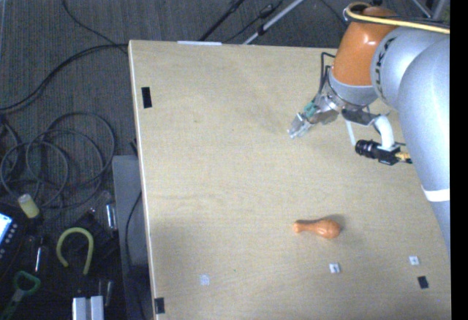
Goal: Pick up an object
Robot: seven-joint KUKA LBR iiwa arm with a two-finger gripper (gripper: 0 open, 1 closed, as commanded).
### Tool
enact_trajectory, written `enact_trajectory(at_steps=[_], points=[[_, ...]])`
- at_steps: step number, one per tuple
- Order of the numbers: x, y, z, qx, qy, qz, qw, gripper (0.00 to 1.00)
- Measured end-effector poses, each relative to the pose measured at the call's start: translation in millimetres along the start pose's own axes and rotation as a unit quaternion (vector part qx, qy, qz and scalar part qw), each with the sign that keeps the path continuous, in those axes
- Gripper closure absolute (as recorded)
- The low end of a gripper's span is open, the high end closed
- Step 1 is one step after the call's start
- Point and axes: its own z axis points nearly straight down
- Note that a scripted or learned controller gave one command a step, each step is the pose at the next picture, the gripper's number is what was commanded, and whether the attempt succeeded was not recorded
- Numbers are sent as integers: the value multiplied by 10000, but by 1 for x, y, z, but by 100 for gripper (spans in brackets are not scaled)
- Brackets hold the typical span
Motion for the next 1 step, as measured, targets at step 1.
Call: enact_trajectory(at_steps=[1], points=[[0, 0, 0, 1, 1, 0, 10000, 0]])
